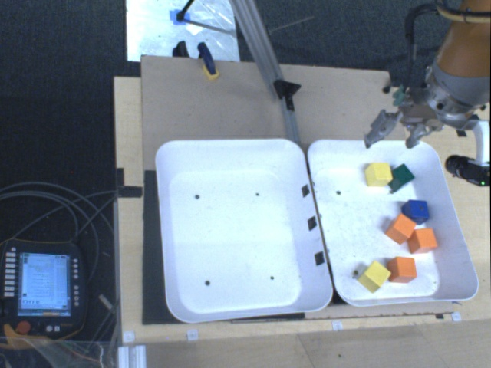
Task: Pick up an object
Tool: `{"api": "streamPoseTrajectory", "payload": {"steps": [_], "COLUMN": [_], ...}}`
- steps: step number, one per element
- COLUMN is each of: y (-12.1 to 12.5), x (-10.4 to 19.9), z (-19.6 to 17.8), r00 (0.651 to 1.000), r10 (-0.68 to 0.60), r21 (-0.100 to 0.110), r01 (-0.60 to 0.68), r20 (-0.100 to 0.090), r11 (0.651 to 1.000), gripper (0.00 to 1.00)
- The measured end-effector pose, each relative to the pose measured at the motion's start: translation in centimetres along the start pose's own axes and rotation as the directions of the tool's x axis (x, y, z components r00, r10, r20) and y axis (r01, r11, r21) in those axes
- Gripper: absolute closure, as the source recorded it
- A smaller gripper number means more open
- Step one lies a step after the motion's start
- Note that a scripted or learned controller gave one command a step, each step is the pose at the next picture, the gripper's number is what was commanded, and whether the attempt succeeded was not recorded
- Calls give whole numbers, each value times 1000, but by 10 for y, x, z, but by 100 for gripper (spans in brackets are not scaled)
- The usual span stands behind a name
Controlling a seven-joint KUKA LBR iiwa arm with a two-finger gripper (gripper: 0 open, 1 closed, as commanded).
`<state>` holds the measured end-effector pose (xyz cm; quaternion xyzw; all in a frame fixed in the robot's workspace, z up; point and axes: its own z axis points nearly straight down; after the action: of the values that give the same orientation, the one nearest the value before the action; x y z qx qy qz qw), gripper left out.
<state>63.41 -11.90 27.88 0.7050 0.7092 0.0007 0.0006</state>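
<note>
The blocks are lying in the right bin, all in its right half. A yellow cube is sitting near the far wall, and a dark green block is touching it on the right. Nearer to the camera a blue cube is resting beside an orange cube, and a second orange cube is just beside these two. At the near side, a second yellow cube and a third orange cube are sitting close together.

The tool is hanging above the far rim of the right bin, just beyond the first yellow cube and the green block. Its two fingers are standing apart, so it is open, and nothing is lying between them. It is not touching any block.

The left part of the right bin is giving open room, with only small dark marks on the floor. The blocks at the right are lying close to the right wall, so the room there is narrow. The left bin is standing beside it, and the two rims are almost meeting in the middle. Both bins are resting on the worktop. A grey pole is crossing the worktop at a slant behind the bins. A teach pendant is lying at the left, with cables around it.
</note>
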Motion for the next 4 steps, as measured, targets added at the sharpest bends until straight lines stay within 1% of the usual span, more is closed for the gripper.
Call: {"api": "streamPoseTrajectory", "payload": {"steps": [1, 2, 3, 4], "y": [0, 10, 9, 13], "x": [0, 3, 2, -6], "z": [0, 49, 112, 160], "r00": [1000, 1000, 1000, 1000], "r10": [0, 0, 3, 4], "r21": [0, 3, 5, 4], "r01": [0, 0, -3, -4], "r20": [0, 1, 0, 1], "r11": [1000, 1000, 1000, 1000], "gripper": [0, 0, 0, 0]}}
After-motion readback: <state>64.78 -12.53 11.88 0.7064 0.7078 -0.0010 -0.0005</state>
